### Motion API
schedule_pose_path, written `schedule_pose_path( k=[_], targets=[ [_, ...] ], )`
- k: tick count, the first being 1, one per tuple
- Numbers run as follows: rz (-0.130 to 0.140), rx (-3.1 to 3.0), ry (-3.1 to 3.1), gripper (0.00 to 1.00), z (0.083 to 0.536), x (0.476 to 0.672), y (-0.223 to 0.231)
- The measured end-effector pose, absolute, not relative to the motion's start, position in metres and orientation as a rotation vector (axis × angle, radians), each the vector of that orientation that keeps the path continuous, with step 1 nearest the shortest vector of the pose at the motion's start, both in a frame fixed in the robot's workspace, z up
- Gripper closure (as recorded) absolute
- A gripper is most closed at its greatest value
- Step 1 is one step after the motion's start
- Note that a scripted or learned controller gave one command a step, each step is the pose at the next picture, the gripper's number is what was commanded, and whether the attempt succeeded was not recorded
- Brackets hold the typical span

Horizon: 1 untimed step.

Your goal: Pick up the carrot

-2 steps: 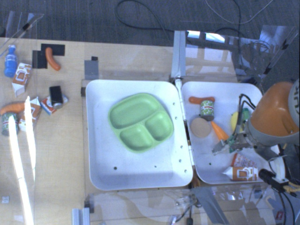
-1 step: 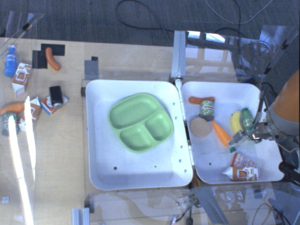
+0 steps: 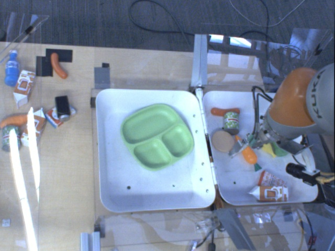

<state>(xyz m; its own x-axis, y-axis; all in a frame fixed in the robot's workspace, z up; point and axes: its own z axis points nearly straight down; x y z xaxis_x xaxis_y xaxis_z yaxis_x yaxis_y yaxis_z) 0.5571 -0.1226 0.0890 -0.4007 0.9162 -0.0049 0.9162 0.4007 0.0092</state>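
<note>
The carrot (image 3: 250, 156), a short orange piece, lies in the middle of the right bin (image 3: 230, 192). My gripper (image 3: 246, 144) comes in from the right and sits low, right at the carrot's upper left end. The grey wrist and orange band (image 3: 293, 106) rise behind it. The gripper's tip and the carrot overlap, so whether the carrot is gripped is unclear.
The right bin also holds a red-orange stick (image 3: 225, 111), a small green can (image 3: 231, 121), a tan disc (image 3: 223, 140), a yellow-green item (image 3: 273, 149) and a carton (image 3: 271, 191). A green divided plate (image 3: 157, 136) lies in the left bin (image 3: 112, 192). Loose items sit on the bench at far left.
</note>
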Motion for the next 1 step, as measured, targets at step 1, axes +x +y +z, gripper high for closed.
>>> schedule_pose_path(
  k=[1],
  targets=[
    [0.017, 1.71, 2.618, 1.0, 0.1005, 0.5601, -0.1205]
  ],
)
